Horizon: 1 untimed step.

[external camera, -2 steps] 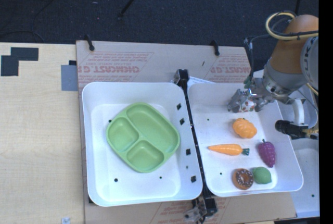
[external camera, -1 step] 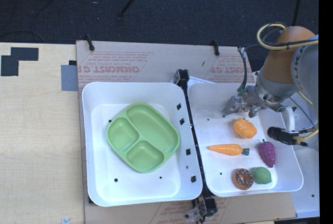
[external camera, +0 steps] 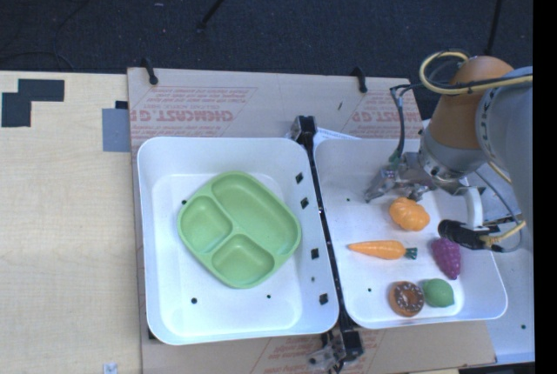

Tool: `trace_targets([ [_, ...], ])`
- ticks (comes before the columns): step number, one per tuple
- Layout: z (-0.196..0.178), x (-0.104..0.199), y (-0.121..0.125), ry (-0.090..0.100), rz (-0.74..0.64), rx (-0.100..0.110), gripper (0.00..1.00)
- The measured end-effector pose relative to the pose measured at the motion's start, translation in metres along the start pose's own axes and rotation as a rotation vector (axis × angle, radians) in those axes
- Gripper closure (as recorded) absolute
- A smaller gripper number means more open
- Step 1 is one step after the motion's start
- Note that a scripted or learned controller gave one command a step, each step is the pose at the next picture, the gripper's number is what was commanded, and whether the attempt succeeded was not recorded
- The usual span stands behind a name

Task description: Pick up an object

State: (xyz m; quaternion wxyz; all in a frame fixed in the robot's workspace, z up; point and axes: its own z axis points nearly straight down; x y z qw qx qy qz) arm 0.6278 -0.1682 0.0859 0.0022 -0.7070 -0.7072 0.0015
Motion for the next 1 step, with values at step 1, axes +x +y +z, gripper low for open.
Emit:
trace_targets([
  [1,-0.0121,-0.0002,0.0007,0.000,0.000,-0.002,1.00],
])
